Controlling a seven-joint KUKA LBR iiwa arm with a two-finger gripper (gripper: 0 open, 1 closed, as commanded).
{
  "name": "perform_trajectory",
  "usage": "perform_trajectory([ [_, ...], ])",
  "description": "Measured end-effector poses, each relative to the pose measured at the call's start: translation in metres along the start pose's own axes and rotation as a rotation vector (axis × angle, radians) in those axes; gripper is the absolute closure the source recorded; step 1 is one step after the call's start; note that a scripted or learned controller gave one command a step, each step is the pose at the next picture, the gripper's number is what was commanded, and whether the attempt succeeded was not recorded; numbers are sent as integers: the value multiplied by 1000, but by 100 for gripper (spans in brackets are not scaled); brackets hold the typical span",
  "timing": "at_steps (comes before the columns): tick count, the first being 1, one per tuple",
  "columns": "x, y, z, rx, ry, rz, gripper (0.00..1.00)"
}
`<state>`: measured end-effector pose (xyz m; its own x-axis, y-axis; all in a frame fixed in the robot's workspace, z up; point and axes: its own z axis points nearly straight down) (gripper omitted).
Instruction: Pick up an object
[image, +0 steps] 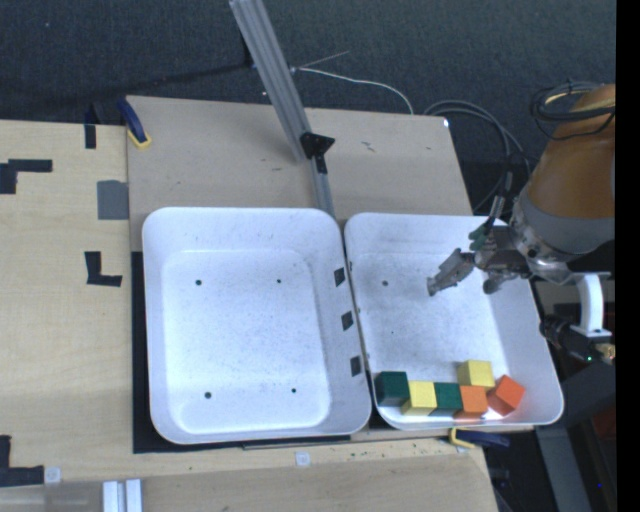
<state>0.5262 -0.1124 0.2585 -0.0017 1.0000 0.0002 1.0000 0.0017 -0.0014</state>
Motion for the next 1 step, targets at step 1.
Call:
perform_trajectory([
  [1,6,-16,-21,-2,0,0,0],
])
